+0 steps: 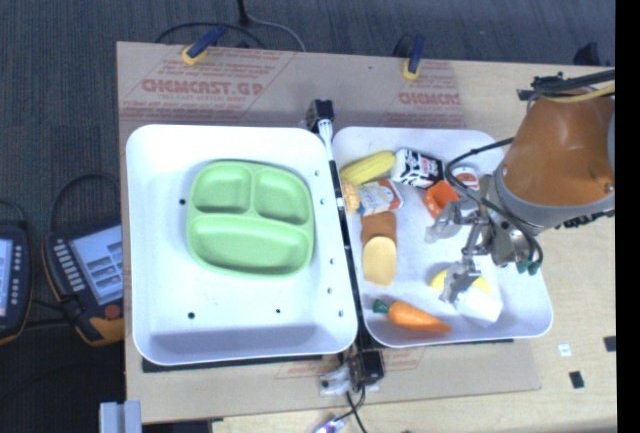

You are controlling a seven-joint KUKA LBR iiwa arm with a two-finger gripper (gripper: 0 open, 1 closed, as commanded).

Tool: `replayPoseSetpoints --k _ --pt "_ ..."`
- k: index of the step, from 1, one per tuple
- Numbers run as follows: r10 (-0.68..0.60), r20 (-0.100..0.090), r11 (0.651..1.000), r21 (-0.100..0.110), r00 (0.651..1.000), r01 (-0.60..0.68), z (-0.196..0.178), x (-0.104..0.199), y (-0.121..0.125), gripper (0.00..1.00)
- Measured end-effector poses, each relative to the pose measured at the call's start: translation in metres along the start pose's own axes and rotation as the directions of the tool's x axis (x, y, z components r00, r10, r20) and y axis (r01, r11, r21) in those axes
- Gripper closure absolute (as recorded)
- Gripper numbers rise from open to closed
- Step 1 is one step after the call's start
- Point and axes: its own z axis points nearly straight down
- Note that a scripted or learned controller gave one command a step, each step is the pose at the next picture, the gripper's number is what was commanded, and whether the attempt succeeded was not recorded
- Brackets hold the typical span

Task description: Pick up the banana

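Hovering low over the right bin (520,321), the gripper (462,283) has its fingers spread and empty. The banana (367,166) lies well apart toward the bin's far-left corner, long axis running roughly left-right, slightly tilted.

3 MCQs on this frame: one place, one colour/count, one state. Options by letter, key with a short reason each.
1. Where is the green divided plate?
A. left bin
B. right bin
C. on the bench outside the bins

2. What colour is the carrot?
A. purple
B. orange
C. white

3. Where does the hand stand?
A. above the left bin
B. outside both bins
C. low over the right bin, by a yellow item

Key: 1 A, plate lies in the left bin. 2 B, orange body, green tip. 3 C, hand sits over the right bin's lower right.
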Motion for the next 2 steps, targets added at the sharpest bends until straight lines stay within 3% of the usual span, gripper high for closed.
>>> replayPoseSetpoints --k 1,2 --pt "0.27 0.003 0.963 0.001 0.963 -0.27 0.011 -0.014 -0.021 0.0" --pt "0.228 0.001 0.974 0.001 0.974 -0.228 0.021 -0.003 0.001 0.0"
